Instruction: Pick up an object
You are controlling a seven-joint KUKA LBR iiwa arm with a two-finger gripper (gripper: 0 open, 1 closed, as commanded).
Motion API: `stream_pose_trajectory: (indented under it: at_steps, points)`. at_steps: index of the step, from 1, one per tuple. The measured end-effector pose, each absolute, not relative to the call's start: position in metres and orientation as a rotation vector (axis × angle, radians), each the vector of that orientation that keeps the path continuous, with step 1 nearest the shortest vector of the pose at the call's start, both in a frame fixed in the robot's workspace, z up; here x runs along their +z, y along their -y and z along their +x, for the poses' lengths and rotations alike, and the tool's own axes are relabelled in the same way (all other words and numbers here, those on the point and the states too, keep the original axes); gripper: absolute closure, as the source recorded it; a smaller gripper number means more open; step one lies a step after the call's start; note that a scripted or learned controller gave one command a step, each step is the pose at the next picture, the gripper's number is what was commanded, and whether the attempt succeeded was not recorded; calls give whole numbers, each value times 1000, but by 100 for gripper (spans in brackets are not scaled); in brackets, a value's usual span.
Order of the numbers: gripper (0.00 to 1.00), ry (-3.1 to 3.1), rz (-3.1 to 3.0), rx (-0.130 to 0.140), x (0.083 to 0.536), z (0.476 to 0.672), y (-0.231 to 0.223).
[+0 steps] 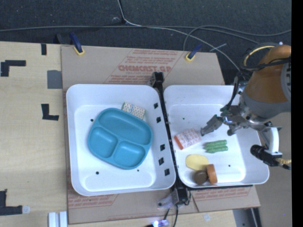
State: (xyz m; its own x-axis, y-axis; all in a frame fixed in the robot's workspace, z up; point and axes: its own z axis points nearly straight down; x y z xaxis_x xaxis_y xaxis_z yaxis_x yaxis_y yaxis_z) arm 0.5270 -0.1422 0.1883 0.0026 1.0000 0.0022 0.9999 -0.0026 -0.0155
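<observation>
The grey arm with its orange band is reaching in from three o'clock, and its two-finger gripper (pixel 221 124) is hanging over the middle of the right-hand shallow white plastic bin (pixel 199 92), fingers spread wide with nothing between them. One dark finger (pixel 211 125) is pointing toward nine o'clock, its tip just beside the small red-and-white printed packet (pixel 188 138), which is lying flat near the divider. At about five o'clock from the gripper the bunch of green bean pods (pixel 216 147) is lying near it, and further toward six o'clock the pale yellow lemon-shaped piece (pixel 196 161) is sitting against a brown round lump (pixel 201 176) and an orange disc (pixel 211 173), the three crowding together. In the left bin the blue three-compartment plastic plate (pixel 120 138) is resting at a slant, with a patterned flat packet (pixel 134 109) peeking out at its twelve o'clock edge. The likeliest target is looking like the green pods or the red-and-white packet, since both are standing apart from their neighbours. To do this well, the gripper should be centring directly over the chosen thing, turning so the fingers are straddling its narrow side, then descending fully to the bin floor before closing; the flat packet is risking a slip, so the pods are offering the safer hold.
</observation>
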Motion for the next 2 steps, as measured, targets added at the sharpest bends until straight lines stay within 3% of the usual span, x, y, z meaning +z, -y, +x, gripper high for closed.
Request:
stream_pose_trajectory:
  at_steps: [1,2]
  points:
    - [0,2222,-2219,2,195,530,142]
    - [0,2219,-2218,6,133,535,143]
